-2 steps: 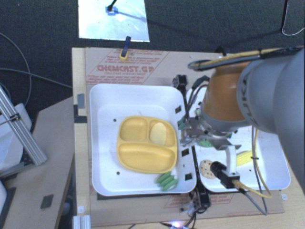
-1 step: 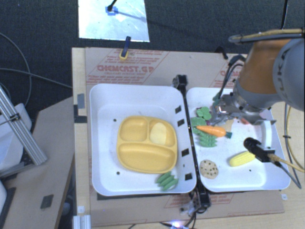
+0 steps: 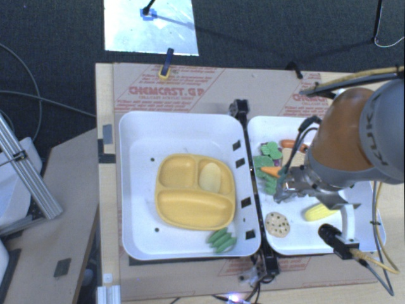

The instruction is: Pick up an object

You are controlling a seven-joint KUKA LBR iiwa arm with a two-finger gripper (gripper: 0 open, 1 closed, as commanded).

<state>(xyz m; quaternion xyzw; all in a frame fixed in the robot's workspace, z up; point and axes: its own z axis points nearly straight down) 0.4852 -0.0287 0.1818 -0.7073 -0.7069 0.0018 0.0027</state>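
1. The counter [image 3: 190, 84] carries two white bins side by side. The left bin [image 3: 139, 170] holds a big yellow tray [image 3: 190, 204] with three sections, sitting near its middle. The tray looks like stiff, smooth plastic. It is too wide and flat for your pincer, so skip it.
2. The right bin [image 3: 297, 242] holds the small toy foods, and your arm hangs over its middle and right side.
3. Your pincer [image 3: 285, 192] sits low near the left edge of the right bin, just beside a pile of green and orange toy veggies [image 3: 271, 160]. You cannot tell if it is wide or narrow, because the arm hides it. Nothing shows between its tips.
4. The veggies look light and hard. They are jumbled and touching, so one may slip or drag another along.
5. The yellow toy [image 3: 318, 213] lies near the front edge of the right bin, partly under the arm. It looks like a corn cob or banana, I think. It is light and smooth. Grab it across its thin middle.
6. The round cookie [image 3: 277, 224] lies flat near the front left corner of the right bin. It is thin, so it is hard to pinch.
7. The green pods [image 3: 221, 238] lie near the front right corner of the left bin, touching the tray's edge. They look small and light.
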